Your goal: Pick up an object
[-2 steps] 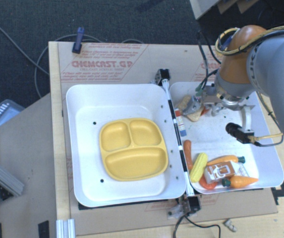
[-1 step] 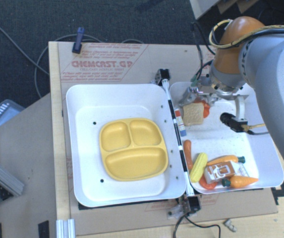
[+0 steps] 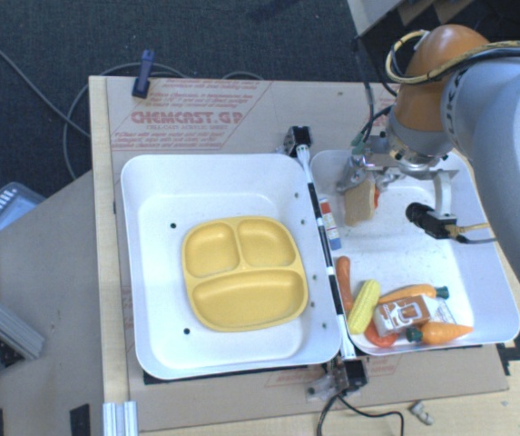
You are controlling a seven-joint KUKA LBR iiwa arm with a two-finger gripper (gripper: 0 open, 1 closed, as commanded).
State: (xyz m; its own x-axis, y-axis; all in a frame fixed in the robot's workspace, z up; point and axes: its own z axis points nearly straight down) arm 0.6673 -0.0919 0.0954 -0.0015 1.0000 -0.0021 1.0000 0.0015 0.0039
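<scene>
The gripper (image 3: pixel 366 178) sits in the upper part of the right bin (image 3: pixel 486 280), right of centre in the frame, with a tan block (image 3: pixel 359 204) showing just under it. The block looks to be touching or caught at the fingertips, but whether the jaws are closed on it or only resting beside it I cannot tell from this slanted view. If the block is the target, a good grasp would want the fingers squarely on 2 opposite flat faces, then a straight vertical lift to avoid dragging it against the bin's left wall, which lies near. The block is boxy, matt and stiff-looking, probably easy to pinch. Lower in the same bin lie rounded plastic toy foods: a yellow corn cob (image 3: pixel 363 305), a carrot (image 3: pixel 443 332), a small printed packet (image 3: pixel 407 316); these are smooth, curved and likelier to slip. A thin marker (image 3: pixel 329 227) lies along the divide. The left bin (image 3: pixel 142 243) holds a glossy yellow tray (image 3: pixel 244 272) with 3 compartments, broad, shallow and hard to pinch.
</scene>
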